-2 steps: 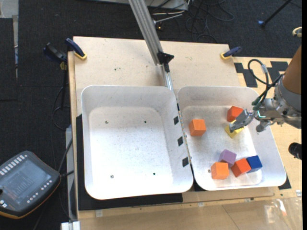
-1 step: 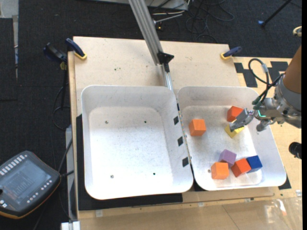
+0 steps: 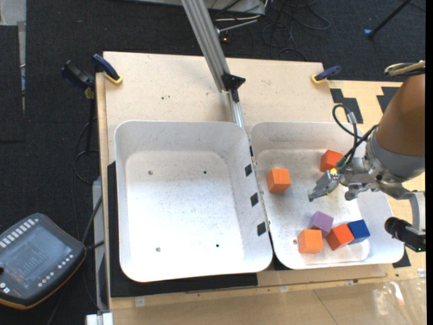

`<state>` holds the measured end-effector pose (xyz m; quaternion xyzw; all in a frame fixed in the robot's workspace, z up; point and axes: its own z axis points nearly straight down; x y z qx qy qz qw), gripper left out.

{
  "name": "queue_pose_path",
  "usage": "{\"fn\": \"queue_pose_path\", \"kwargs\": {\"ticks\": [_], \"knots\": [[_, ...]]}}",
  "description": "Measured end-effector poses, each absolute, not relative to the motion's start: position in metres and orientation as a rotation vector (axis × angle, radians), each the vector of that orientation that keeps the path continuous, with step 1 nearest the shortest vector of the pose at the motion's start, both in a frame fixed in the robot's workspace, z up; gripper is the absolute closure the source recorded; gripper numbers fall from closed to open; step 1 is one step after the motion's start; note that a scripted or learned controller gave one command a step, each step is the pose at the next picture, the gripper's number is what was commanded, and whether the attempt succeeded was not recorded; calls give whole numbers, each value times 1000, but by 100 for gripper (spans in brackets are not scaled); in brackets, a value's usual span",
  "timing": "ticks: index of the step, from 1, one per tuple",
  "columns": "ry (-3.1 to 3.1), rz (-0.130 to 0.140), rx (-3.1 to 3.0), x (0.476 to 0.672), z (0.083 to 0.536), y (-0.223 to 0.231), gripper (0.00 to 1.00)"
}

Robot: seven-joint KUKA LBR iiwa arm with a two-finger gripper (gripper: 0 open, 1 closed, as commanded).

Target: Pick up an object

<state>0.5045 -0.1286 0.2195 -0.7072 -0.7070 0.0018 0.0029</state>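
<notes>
Starting at the far left, a grey handheld pendant (image 3: 30,257) with a screen sits on the dark floor beside the bench. Moving onto the pale bench top (image 3: 169,87), a blue-and-yellow clamp (image 3: 107,68) grips its back left corner, and a matching clamp (image 3: 326,74) sits on the back right. A slanted metal rail (image 3: 203,32) runs down from the top toward the seam between the bins.

Next comes the left bin (image 3: 135,137), its white floor speckled with small dark marks. Over the divide, the right bin (image 3: 287,131) carries all the blocks. First, an orange cube (image 3: 278,179) sits alone near the bin's left side. Lower down, another orange cube (image 3: 310,241) rests near the front wall, with a purple cube (image 3: 321,221) just behind it and touching or nearly so. Beside those, a red-orange cube (image 3: 340,235) presses against a blue cube (image 3: 358,230). Further back, one more orange cube (image 3: 331,160) sits close to the arm.

And here's the gripper (image 3: 335,185), reaching in from the right, hovering over the bin floor between the back orange cube and the purple one. Its fingers look spread apart, with nothing pinched between them. Behind it, the grey wrist (image 3: 399,158) and orange band (image 3: 409,110) fill the right side.
</notes>
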Motion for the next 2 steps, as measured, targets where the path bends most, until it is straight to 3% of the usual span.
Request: {"fn": "queue_pose_path", "kwargs": {"ticks": [2], "knots": [[-2218,4,-2219,502,124,-135,0]]}}
